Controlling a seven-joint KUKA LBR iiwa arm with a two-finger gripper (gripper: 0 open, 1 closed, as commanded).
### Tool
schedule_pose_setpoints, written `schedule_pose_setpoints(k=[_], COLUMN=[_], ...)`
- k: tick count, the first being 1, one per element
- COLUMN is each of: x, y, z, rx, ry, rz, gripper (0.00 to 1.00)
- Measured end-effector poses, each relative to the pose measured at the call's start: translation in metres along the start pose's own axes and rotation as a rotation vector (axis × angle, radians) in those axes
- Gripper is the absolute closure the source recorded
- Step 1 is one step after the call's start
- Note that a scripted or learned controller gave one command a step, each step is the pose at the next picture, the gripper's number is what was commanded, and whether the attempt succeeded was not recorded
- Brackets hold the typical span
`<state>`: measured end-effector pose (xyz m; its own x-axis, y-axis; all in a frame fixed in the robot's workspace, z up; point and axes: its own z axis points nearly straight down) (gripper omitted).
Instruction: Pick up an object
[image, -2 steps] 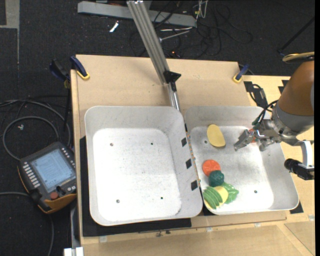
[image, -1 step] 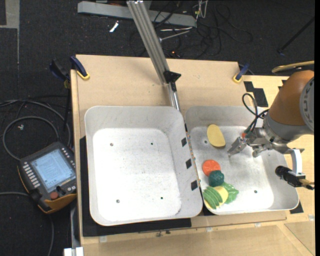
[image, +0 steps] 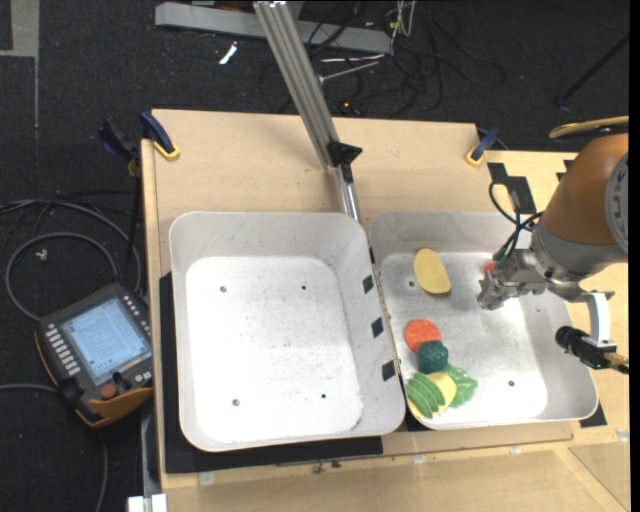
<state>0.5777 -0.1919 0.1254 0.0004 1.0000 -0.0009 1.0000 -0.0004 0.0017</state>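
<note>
Four toys sitting in right bin (image: 560, 400); gripper (image: 492, 294) hovering near yellow piece (image: 432, 271), finger state unclear, next needing descent.

I see a teach pendant (image: 97, 350) lying on the dark floor left of my bench, its cable (image: 40, 250) looping beside it. A metal pole (image: 305, 85) slants over the bench's (image: 260, 160) far edge.

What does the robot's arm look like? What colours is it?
The arm is chunky and rounded, grey with a broad orange band above the wrist. Black cables run along it. At its tip sits a small grey metal gripper with a little red spot.
</note>
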Motion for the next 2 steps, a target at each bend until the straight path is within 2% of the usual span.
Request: schedule_pose_setpoints(k=[1,2], x=[0.0,-0.001], y=[-0.009,-0.007], z=[-0.052,-0.088], rx=[-0.004,-0.004], ry=[-0.001,-0.001], rz=[0.001,-0.002], gripper=[1.0,1.0])
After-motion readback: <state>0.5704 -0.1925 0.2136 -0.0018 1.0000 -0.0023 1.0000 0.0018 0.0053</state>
